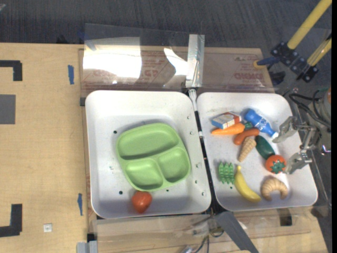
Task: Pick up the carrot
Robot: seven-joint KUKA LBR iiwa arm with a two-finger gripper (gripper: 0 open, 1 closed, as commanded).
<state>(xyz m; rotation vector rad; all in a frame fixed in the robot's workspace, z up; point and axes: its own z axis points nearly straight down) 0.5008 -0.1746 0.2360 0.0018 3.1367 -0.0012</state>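
Gripper [293, 145] sits at the right bin's [305, 194] right edge, fingers spread with nothing between them. The carrot [228, 130] lies well left of it – a blue bottle [259, 121], a green pepper [264, 146] and a tomato [275, 164] crowd the space between.

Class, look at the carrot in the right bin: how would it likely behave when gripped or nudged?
The carrot looks like moulded toy plastic, so probably stiff and light. Its tapered, rounded shape could slip from the gripper or roll. Neighbours touching it, like the small carton, would likely shift too.
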